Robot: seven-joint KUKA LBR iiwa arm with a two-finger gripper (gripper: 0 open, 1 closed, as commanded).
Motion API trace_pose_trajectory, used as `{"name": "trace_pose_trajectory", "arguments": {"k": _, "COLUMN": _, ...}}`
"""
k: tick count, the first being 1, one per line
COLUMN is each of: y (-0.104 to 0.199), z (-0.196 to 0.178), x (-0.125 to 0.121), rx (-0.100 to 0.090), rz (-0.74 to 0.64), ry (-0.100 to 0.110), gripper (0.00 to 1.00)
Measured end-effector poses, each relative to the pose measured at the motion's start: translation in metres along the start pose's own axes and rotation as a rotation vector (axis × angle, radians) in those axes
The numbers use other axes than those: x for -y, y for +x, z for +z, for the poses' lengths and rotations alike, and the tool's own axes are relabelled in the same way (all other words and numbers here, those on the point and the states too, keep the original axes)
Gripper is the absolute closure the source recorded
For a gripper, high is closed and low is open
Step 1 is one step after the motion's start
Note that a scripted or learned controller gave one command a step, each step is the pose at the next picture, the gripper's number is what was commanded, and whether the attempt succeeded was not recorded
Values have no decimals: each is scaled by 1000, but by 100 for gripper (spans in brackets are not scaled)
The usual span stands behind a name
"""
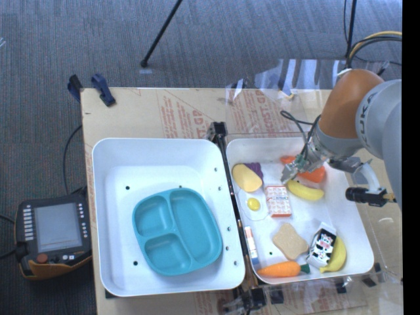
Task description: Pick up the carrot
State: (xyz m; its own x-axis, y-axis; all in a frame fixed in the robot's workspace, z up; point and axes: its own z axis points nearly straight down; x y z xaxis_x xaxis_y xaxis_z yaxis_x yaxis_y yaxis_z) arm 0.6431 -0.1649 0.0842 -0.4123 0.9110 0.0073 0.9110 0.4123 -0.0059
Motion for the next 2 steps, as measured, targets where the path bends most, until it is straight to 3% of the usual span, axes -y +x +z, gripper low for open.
{"name": "trace_pose_trajectory", "arguments": {"k": 1, "y": -28, "z": -10, "x": 32, "rx": 2, "rz": 282, "ry": -4, "gripper": 100}}
{"name": "trace_pose_trajectory", "arguments": {"k": 2, "y": -3, "z": -18, "x": 106, "rx": 2, "rz": 53, "ry": -3, "gripper": 100}}
